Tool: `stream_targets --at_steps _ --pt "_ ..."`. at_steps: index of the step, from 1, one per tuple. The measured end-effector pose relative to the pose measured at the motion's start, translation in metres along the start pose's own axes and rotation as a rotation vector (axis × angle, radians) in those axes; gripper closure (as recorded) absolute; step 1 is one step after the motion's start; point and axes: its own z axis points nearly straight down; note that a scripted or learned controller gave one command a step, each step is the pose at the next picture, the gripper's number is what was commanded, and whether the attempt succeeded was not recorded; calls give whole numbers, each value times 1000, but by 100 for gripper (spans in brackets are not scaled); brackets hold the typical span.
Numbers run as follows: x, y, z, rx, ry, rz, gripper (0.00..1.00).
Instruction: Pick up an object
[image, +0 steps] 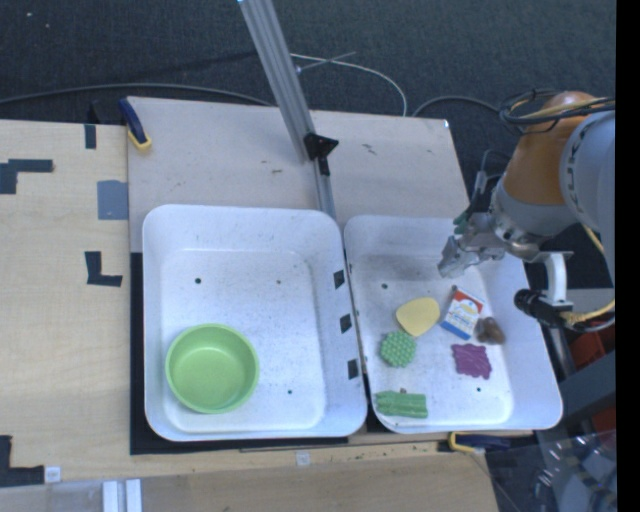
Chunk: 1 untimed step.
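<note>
We can't make out much of the gripper (458, 260): it's a blurred grey shape low over the right bin (530, 400), and whether it is spread or closed, we cannot tell. Nothing visible is caught in it. The arm (545, 180) comes in from the right, cut off at the frame edge, orange band up top, wrist bent down and left toward the bin's upper middle.

Just below the gripper, apart from it, we see the cluster of things: a yellow piece (419, 316), a small carton (462, 313) just right of it, and a brown lump (490, 330) touching the carton's lower right, too small for us to say what it is. Below those sit a green knobbly ball (398, 349), a purple piece (471, 359) and a green ridged block (402, 404) at the bin's front edge.

Over in the left bin (240, 230), a green bowl (212, 368) sits in the front left corner. A grey pole (285, 75) slants up across the bench (220, 150), its top cut off.
</note>
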Motion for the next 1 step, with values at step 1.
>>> stream_targets --at_steps 1 --pt "2 -1 -63 -7 -1 1 100"
